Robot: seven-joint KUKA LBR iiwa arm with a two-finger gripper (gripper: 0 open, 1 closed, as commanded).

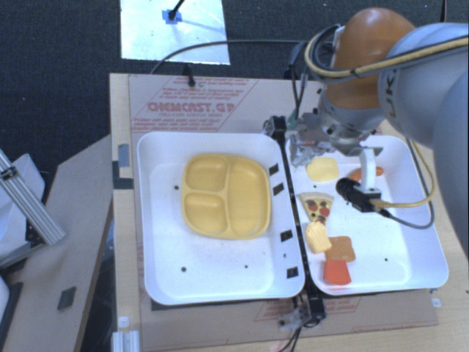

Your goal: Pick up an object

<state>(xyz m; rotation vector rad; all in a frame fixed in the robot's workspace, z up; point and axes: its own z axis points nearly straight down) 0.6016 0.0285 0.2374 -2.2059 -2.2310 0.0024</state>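
My gripper hangs low over the back of the right bin, below the orange band of the wrist. A pale yellow round piece lies right under it, and a small orange piece sits just to its right, partly hidden by the gripper. Nearer the front lie a pizza slice, a yellow piece, a brown-orange piece and a red-orange block. I cannot make out whether anything is held.
A yellow divided plate lies in the left bin. A black-clipped divider separates the bins. A yellow cable loops from the wrist over the right bin. A shiny metal sheet lies behind the bench.
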